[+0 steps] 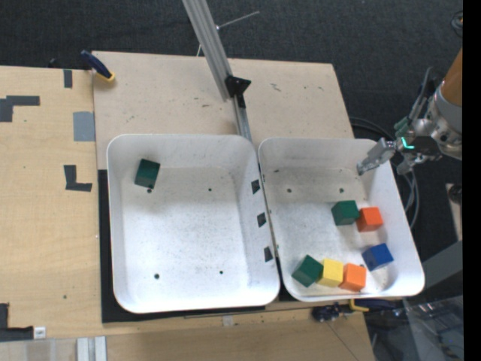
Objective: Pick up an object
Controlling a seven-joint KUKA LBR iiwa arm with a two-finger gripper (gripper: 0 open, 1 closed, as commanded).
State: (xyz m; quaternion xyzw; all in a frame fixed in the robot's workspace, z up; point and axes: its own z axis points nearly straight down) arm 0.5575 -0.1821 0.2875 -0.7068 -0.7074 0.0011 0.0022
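The right bin [316,144] holds several cubes. A dark green cube [345,212] touches an orange cube [370,218] near the right wall, and a blue cube [377,256] lies below them. Along the front wall a green cube [307,270], a yellow cube [331,271] and another orange cube [353,276] sit in a row. One dark green cube [147,173] lies alone at the upper left of the left bin [110,201]. My gripper [385,164] hangs over the right bin's upper right rim, open, with nothing between its fingers, above and apart from the cubes.
A slanted metal pole [209,36] runs down to the divide between the bins at the back. A blue and yellow clamp [98,65] lies on the bench at the upper left. Cables hang beyond the right bin's right side.
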